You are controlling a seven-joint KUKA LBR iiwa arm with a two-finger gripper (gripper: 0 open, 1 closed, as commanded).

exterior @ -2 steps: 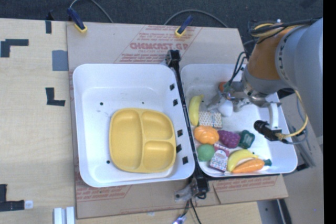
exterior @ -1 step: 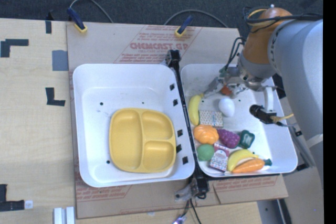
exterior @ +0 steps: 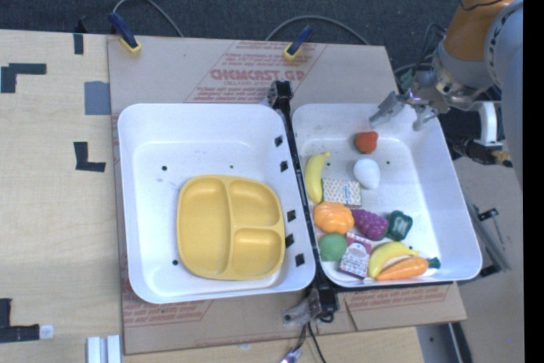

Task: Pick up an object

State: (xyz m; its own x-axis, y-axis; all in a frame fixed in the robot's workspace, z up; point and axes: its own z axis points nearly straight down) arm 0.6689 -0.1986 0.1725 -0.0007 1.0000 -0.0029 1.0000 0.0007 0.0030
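Note:
My gripper (exterior: 398,113) hangs over the far right corner of the right bin (exterior: 442,174), fingers spread open with nothing between them. Just below and left of it lies a small red-orange ball (exterior: 366,141). A white egg (exterior: 367,173) sits a little nearer the front. Along the bin's left wall lies a small yellow banana (exterior: 315,174). Toward the front are a checkered packet (exterior: 342,190), an orange fruit (exterior: 332,218), purple grapes (exterior: 371,224), a dark green piece (exterior: 399,225), a green ball (exterior: 332,247), a second banana (exterior: 388,254) and a carrot (exterior: 402,268).
The left bin (exterior: 144,140) holds a yellow divided tray (exterior: 229,227). Both bins rest on a cardboard sheet (exterior: 246,72) held by two clamps (exterior: 126,33). The arm's orange band (exterior: 484,4) stands at the right edge.

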